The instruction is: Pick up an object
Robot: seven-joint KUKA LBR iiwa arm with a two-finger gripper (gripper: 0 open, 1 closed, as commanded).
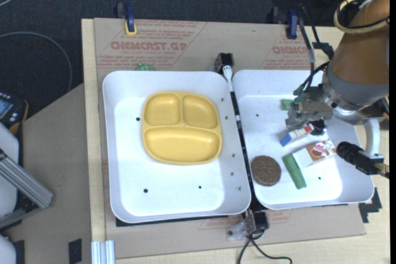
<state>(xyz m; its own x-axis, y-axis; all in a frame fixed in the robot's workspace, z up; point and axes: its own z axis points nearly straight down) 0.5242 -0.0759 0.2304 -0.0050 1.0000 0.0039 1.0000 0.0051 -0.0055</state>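
Green stick [294, 170] — long axis near-to-far

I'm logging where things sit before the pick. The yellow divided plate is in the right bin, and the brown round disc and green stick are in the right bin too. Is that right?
Not quite. The camera view shows the yellow divided plate in the left bin, not the right one. The brown round disc and green stick are indeed in the right bin.
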